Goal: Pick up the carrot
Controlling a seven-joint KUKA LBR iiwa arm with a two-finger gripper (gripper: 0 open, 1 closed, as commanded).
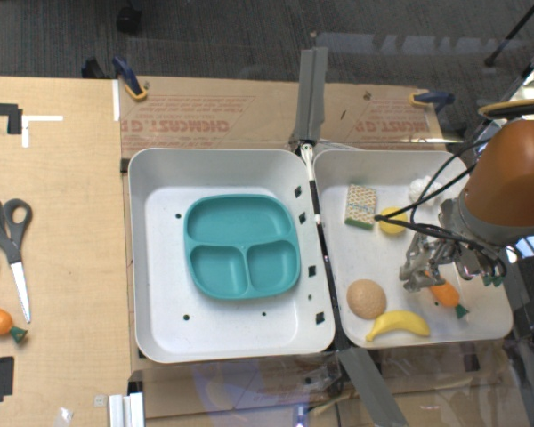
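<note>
A: Start at the near edge. What do you see around the right bin (481,329)?

B: You see a banana (398,326) lying closest to you on that bin's floor, and just behind it, to the left, a tan egg-shaped thing (367,298).

A: And the carrot?

B: The carrot (446,296) lies in the right bin too, to the right of the banana and a little farther back, its green stub pointing toward the bin's near right corner. The end effector (420,269) sits at the carrot's left end, right against it. You cannot tell from here whether it is spread or closed, nor whether the carrot is gripped.

A: Farther back?

B: Behind the end effector you find a yellow lemon-like fruit (392,223), then a sponge (361,206) with a patterned top, left of that fruit. The arm (507,185) enters over the right bin's far right side.

A: To the left of that bin?

B: The left bin (151,265) adjoins it, holding a teal divided plate (243,245). Well left again, on the counter (53,238), you see scissors (11,247) and a second carrot (0,320) at the edge.
</note>
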